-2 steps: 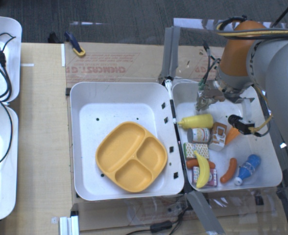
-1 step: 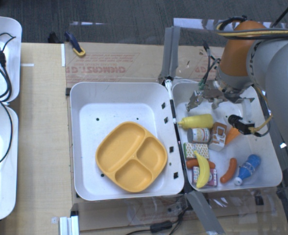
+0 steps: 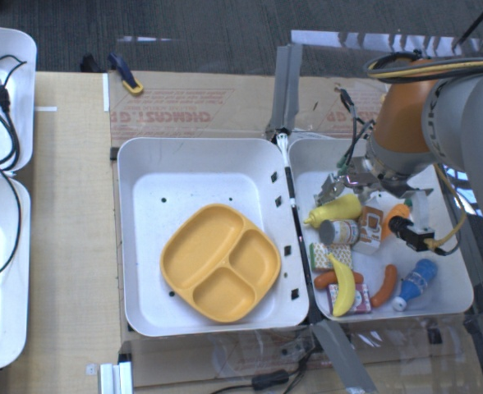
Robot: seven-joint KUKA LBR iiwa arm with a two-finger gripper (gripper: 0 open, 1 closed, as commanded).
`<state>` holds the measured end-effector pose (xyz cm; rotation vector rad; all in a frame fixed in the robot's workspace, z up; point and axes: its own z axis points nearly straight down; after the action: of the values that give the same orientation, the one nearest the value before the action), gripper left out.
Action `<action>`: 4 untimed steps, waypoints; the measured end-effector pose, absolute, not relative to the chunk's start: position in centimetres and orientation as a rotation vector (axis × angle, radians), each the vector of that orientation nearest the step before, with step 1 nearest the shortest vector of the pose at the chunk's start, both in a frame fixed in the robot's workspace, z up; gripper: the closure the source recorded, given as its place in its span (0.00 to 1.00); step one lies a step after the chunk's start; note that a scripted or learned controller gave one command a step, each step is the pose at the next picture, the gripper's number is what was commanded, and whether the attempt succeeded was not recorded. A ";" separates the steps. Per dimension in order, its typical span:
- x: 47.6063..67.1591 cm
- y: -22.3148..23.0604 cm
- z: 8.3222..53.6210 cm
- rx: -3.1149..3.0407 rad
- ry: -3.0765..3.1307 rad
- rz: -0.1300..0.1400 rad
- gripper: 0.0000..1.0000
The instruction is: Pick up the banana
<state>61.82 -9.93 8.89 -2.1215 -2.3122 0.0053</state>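
The banana (image 3: 342,279) is yellow and lies in the near part of the right bin (image 3: 463,290). It rests across an orange sausage (image 3: 324,281) and a yellow card. My gripper (image 3: 341,187) hangs over the far part of that bin, just above a yellow mustard bottle (image 3: 334,212). It is well behind the banana and apart from it. The grey arm with its orange band (image 3: 402,121) comes in from the upper right.
A yellow divided plate (image 3: 219,261) lies in the left bin (image 3: 135,220). Around the banana the right bin holds a small can (image 3: 340,233), a brown packet (image 3: 372,225), a second orange sausage (image 3: 384,285) and a blue bottle (image 3: 414,281). Cables hang beside the wrist.
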 end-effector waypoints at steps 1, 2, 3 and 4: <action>58.5 -10.6 18.7 -2.383 -2.042 0.009 0.00; 62.6 -10.1 8.9 -2.064 -2.363 0.006 0.00; 64.9 -11.3 8.4 -2.526 -1.805 0.056 0.00; 64.9 -11.3 8.4 -2.527 -1.804 0.055 0.00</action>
<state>64.88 -11.26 8.37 -2.5269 -1.8038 0.0553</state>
